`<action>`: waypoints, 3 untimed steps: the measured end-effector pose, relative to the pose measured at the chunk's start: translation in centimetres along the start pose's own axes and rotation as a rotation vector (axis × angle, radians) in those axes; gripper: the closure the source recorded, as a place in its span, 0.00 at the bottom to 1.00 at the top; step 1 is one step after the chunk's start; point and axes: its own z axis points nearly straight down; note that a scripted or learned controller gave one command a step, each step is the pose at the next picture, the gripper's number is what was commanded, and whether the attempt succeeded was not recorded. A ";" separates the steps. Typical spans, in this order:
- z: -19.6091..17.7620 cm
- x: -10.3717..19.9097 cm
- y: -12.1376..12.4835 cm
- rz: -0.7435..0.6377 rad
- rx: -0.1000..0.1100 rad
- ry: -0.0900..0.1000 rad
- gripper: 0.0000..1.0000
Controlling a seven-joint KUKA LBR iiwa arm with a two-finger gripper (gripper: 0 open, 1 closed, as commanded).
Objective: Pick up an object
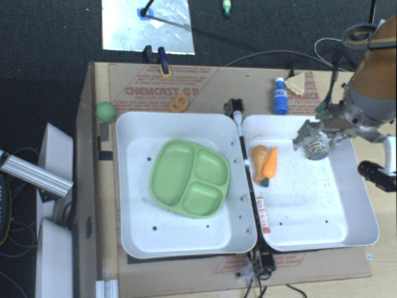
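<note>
The green divided plate took up the middle of the left bin, leaving bare floor along its edges. In the right bin, a toy carrot lay near the left wall; the lower half stood open. The gripper occupied the upper right.

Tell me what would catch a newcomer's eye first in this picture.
Probably the green divided plate, lying in the left bin. Next, the orange carrot toy near the right bin's left wall, and the arm's gripper over that bin's upper part, with a blue bottle standing behind.
</note>
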 end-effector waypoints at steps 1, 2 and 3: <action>19.2 -0.7 2.1 0.002 0.004 0.000 0.00; 18.1 -0.7 2.2 0.001 -0.001 0.000 1.00; 11.0 -9.8 10.4 0.002 -0.005 -0.003 1.00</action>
